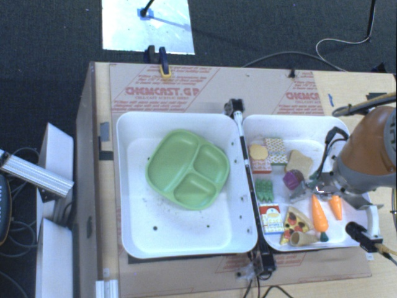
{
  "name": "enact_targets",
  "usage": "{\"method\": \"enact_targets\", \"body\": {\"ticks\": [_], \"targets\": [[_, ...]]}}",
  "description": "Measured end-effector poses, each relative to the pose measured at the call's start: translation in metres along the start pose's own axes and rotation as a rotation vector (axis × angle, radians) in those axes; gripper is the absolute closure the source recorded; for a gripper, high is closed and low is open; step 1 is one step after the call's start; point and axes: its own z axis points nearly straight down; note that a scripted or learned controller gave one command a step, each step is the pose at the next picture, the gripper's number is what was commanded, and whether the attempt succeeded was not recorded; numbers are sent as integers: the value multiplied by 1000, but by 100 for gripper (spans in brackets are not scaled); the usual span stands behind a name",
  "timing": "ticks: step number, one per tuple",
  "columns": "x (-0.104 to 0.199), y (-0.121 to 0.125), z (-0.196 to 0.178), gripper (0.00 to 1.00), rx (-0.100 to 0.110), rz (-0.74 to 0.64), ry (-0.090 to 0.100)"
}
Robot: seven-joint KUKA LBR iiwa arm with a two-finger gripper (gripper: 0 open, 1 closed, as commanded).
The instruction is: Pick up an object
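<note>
The right bin holds several toy foods: a purple piece, a tan bread slice, two orange carrots, a pizza slice, a green block and a red-and-white box. The gripper is low in this bin, between the purple piece and the carrots, with its metal tip just right of the purple piece. The grey and orange arm covers the bin's right side. Nothing is visibly lifted.
A light green divided plate lies in the left bin. A waffle-like square and a small burger sit at the right bin's back left. A black-and-white divider bar runs between the bins.
</note>
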Motion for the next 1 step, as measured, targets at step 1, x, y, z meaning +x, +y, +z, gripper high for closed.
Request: {"method": "enact_targets", "body": {"ticks": [1], "targets": [[0,1,-11,100,-3,-1,-1]]}}
